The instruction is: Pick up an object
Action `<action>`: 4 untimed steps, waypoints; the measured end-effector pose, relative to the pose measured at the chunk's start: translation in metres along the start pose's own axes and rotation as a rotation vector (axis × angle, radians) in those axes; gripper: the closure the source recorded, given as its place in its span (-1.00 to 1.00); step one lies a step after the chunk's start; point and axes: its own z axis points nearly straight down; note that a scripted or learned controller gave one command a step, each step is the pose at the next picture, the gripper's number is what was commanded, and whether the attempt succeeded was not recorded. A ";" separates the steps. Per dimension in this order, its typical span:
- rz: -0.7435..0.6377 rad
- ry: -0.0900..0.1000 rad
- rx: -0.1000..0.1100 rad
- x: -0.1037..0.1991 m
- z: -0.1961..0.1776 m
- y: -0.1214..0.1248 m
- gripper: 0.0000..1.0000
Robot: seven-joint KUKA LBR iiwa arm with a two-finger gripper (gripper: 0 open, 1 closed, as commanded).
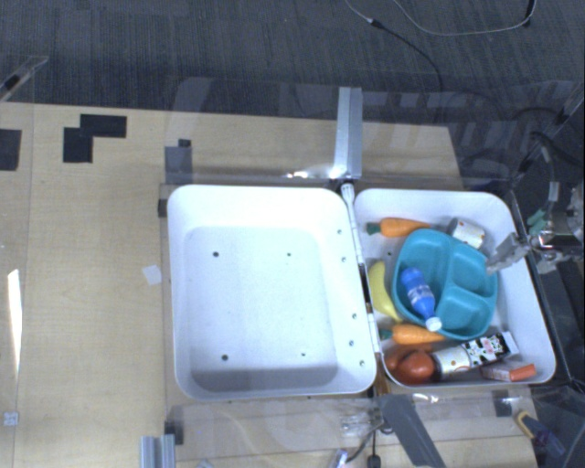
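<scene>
two white bins side by side; right bin (539, 315) holds a blue divided tray (462, 279) bearing a bottle (419, 294), with carrots (402, 228) and banana (380, 289) alongside.

Dark grey carpet floor (183, 41) beyond pale wooden bench (82, 274); black cable (439, 23) trailing across carpet.

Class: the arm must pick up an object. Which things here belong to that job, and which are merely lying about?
Belong to the job:
gripper
blue divided tray
blue bottle
carrot
banana

Lying about:
left bin
black cable
black squares
</scene>
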 end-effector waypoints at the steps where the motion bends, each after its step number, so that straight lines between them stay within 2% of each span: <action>1: 0.205 0.002 0.003 0.075 0.135 0.032 -1.00; 2: 0.243 -0.001 -0.010 0.056 0.168 0.049 -1.00; 3: 0.240 0.001 -0.016 0.057 0.156 0.051 1.00; 4: 0.204 0.001 -0.002 0.110 0.033 0.076 1.00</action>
